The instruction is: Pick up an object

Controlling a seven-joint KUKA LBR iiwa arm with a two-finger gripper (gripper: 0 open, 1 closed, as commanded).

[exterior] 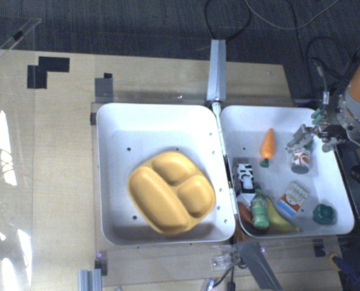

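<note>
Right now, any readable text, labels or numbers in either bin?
None legible.
Small red-and-white can: printed label, too blurred to read.
Carton with orange and blue print: too small to read.
Black-and-white box: markings, no readable letters.
Green bottle: label unreadable.

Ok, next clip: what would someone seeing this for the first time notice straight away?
The big yellow three-section dish dominates, lying alone in the left bin. After that, the cluster of small things in the right bin: an orange carrot near the middle, a small can right under the gripper, and a green bottle and banana crowded along the near edge. The arm reaches in from the right.
</note>
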